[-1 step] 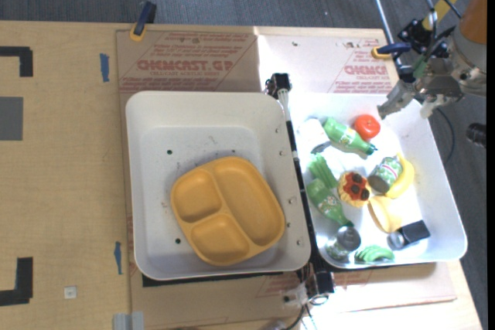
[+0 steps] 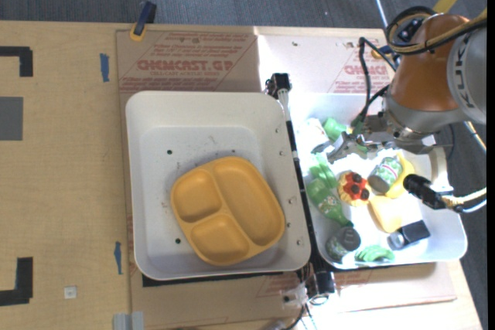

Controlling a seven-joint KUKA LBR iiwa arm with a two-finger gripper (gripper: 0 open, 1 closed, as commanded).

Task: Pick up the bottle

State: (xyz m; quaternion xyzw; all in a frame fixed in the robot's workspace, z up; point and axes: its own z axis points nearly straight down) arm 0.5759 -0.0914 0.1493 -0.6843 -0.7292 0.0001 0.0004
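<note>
Reaching in from the right of the frame, the arm [image 2: 433, 66] hangs its gripper [image 2: 357, 140] over the upper part of the right bin [image 2: 456, 239], fingers spread apart with nothing between them. The bottle [image 2: 328, 192], clear green, lies lower and left of the gripper, near the bin's left wall, beside a red-and-black toy [image 2: 353, 185]. The left bin [image 2: 147, 127] in mid-frame holds a yellow divided plate [image 2: 227, 209].
</note>
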